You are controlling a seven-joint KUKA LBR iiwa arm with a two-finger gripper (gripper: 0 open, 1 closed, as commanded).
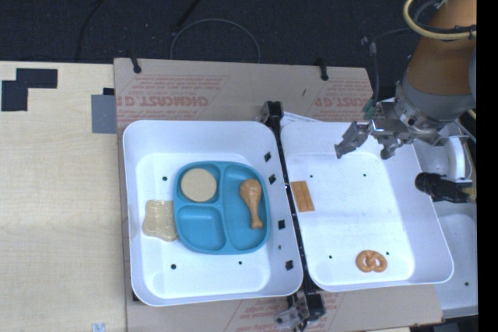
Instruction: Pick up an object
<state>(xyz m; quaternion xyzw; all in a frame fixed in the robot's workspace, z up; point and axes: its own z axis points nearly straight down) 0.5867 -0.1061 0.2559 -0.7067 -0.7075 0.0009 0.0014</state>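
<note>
A blue tray [210, 233] sits in a white bin [148, 260], carrying a tan cookie [198, 184] and a golden-brown drumstick [252, 201]; lower right, an orange-brown pretzel [371, 262].

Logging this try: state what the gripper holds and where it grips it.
Nothing is held. The gripper hangs open above the right bin's far end, with nothing between its fingers; the pretzel lies apart.

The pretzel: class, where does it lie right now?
The pretzel lies in the right bin, near its front edge, well below the gripper and apart from the orange cracker.
</note>
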